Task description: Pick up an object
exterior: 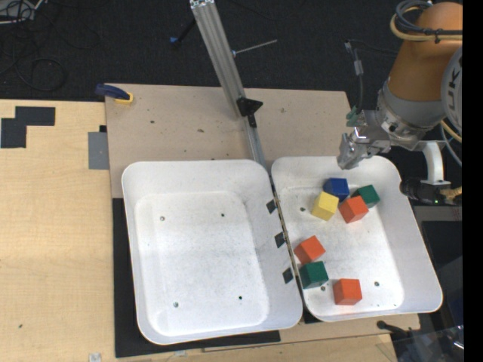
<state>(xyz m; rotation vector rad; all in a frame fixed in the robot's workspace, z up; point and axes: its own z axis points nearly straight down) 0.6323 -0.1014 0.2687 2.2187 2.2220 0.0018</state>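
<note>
While the arm (423,66) hangs over the far right corner of the right bin (411,277), its pincer (353,153) sits just above the bin's back rim, with nothing between its fingers that I can make out; whether those fingers are spread or closed I cannot tell from this angle.

All the candidates lie in the right bin. Nearest the pincer is a tight cluster: a blue cube (336,187), a yellow cube (326,205) touching it on the near-left, an orange cube (352,209) beside both, and a green cube (368,195) at the orange one's far side. Farther toward the front, close to the divider between the bins, an orange block (309,249) sits just above a green block (314,274), and a third orange block (347,291) stands apart near the front rim. The left bin (151,194) rests alongside on the surface (53,202).

This looks like the approach step: nothing is lifted yet. The blue cube is closest, but its neighbours crowd it, so a descent there risks the fingers landing on an adjacent cube. The lone orange block at the front offers free sides, though it needs a longer reach. Either way, the next move calls for centring over one cube, aligning the fingers with its flat faces, then dropping straight down.
</note>
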